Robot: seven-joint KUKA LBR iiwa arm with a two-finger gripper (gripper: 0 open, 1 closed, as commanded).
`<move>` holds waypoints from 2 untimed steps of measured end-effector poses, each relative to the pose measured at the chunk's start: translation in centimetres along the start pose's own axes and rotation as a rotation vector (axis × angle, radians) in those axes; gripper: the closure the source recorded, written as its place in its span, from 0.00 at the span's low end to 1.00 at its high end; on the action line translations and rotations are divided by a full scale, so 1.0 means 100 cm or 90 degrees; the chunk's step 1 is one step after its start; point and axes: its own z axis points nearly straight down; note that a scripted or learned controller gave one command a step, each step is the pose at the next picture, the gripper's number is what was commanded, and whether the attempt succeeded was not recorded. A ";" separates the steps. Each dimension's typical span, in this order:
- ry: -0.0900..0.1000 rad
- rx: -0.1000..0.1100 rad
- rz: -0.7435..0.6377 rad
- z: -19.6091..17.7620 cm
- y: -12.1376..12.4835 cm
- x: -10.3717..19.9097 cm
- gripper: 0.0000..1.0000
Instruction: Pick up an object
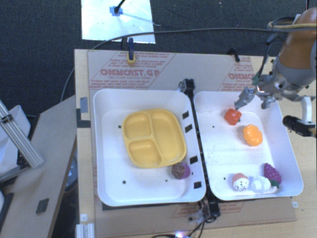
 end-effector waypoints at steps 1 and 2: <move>-0.001 -0.008 -0.002 -0.007 0.003 0.000 0.00; -0.001 -0.006 -0.003 0.037 0.001 0.008 0.00</move>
